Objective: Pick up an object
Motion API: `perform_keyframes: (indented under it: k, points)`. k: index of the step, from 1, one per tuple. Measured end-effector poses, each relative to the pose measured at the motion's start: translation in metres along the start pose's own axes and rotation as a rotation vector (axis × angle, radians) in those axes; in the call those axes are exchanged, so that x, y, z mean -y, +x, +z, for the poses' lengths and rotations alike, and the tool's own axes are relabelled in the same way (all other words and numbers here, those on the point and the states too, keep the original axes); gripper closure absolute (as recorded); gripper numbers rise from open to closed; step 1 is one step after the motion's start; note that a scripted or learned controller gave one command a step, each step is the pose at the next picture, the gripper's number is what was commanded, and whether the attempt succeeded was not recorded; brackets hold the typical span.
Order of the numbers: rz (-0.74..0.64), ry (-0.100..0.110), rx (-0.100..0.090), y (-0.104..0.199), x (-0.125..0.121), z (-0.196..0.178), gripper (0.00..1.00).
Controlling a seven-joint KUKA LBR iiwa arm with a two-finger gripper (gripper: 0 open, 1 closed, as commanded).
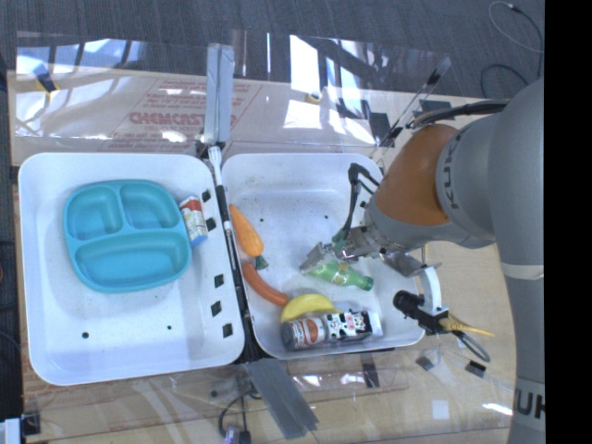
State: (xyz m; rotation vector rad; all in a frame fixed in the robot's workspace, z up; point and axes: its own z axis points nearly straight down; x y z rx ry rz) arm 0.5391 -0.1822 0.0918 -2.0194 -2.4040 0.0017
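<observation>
Grey arm (481, 183) reaches into the right bin (287, 178), gripper (326, 255) low over a green bottle (340, 274). Can't tell its finger state. Blue tray (125, 234) sits left; carrot (246, 232), banana (307, 305), can (331, 328) nearby.

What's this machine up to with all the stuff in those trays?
A robot arm is reaching into the right bin, its gripper down at a small green bottle. Whether it has hold of it can't be told. A carrot, banana and can lie nearby; a blue divided plate sits in the left bin.
</observation>
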Motion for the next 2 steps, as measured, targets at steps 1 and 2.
perform_keyframes:
  k: [1,2]
  points:
    - [-0.006,0.000,0.001,0.000,-0.001,-0.010,1.00]
    - [0.100,0.000,0.000,0.044,-0.028,-0.102,1.00]
